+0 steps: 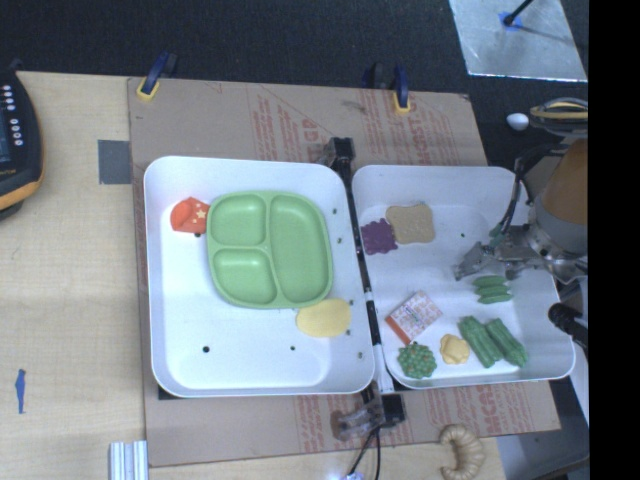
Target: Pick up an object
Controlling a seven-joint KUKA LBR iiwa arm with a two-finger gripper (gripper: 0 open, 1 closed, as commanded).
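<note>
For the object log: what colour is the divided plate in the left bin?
Light green. The divided plate shows plainly in the camera view, lying in the left bin.

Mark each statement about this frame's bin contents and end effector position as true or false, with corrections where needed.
1. The green divided plate sits in the left bin. True.
2. The red item lies in the right bin. False: it lies in the left bin, beside the plate's left edge.
3. The end effector is over the right bin. True.
4. The purple item is on the plate. False: it lies in the right bin, next to the tan slice.
5. The yellow item lies just off the plate's lower right rim. True.
</note>
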